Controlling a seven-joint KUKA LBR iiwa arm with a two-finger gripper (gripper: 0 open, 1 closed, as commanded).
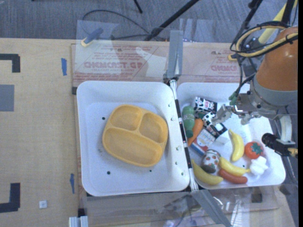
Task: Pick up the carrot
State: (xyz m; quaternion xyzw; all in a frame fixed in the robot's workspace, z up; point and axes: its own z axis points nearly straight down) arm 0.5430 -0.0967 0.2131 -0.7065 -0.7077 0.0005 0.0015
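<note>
My gripper (221, 113) hangs over the far part of the right bin (279, 174); from this view I cannot tell how it stands. The carrot (196, 128) lies near that bin's left wall, just left of my gripper, with a green vegetable (188, 115) touching its far end. A black-and-white cow-patterned item (204, 104) sits farther back. Toward the near side lie two bananas (236, 145), a tomato (253, 150), a red sausage (232, 176) and a small carton (206, 137). In the left bin (90, 126) rests a yellow divided plate (135, 135), well apart from the carrot.
</note>
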